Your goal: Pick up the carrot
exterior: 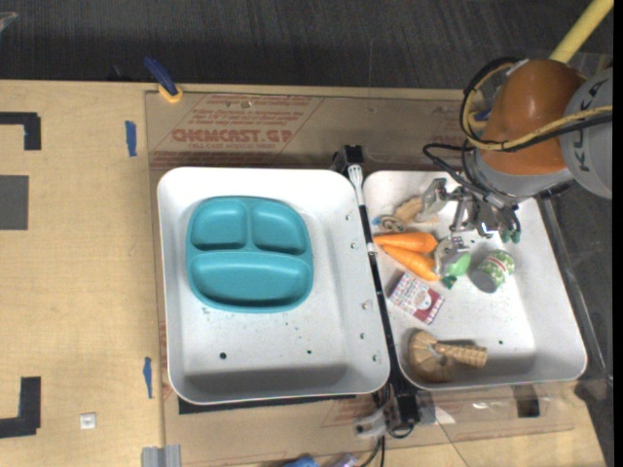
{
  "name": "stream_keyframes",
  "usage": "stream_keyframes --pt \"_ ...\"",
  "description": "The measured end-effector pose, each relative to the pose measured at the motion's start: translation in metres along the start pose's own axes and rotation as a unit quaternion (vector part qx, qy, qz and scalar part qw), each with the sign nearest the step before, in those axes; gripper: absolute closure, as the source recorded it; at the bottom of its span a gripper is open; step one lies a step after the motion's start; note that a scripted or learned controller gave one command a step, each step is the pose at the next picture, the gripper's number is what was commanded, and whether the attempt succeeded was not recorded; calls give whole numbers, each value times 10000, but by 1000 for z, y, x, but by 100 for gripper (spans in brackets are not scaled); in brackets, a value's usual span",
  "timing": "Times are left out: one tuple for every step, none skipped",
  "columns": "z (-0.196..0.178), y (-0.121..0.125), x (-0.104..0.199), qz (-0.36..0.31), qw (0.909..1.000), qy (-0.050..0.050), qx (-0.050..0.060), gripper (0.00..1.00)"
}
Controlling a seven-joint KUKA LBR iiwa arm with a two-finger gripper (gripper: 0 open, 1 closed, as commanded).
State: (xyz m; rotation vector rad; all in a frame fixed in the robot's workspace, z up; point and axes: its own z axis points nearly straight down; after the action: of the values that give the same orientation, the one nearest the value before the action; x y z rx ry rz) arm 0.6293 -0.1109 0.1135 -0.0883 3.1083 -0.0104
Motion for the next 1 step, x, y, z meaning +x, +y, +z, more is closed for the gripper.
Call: stream_keyframes --pt "21 17 33 827 9965 68 -17 0"
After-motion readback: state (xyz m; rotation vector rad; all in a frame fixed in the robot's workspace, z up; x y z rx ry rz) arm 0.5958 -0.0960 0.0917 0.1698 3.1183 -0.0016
